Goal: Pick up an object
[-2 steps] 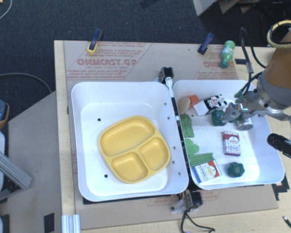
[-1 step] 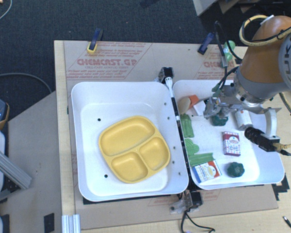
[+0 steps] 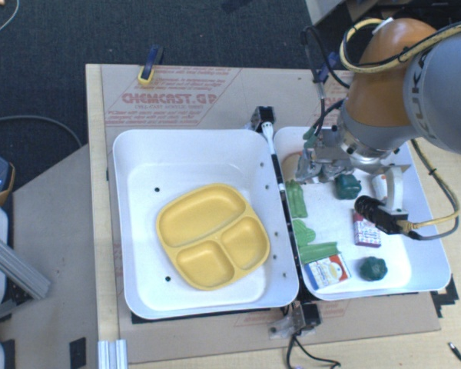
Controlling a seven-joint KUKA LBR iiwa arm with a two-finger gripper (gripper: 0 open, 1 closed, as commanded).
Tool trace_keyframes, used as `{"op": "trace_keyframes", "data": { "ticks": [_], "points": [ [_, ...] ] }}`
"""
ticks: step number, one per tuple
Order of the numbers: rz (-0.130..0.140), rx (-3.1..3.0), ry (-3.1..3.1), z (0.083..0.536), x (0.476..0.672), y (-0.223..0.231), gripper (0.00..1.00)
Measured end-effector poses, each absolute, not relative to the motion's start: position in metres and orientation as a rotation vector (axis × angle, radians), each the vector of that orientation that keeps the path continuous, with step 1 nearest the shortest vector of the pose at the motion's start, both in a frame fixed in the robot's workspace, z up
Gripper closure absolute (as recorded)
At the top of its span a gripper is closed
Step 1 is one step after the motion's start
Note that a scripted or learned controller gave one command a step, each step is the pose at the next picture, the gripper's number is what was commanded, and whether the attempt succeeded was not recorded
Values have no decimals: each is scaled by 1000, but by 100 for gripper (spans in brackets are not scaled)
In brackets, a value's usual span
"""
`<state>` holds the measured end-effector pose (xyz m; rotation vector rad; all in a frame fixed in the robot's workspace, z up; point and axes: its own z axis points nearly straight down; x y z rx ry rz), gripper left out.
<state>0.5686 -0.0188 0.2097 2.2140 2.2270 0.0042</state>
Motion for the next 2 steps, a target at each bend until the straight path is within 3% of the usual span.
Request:
{"op": "trace_keyframes", "data": {
  "ticks": [2],
  "points": [
    [7,2214,2225,219,614,66,100]
  ]
}}
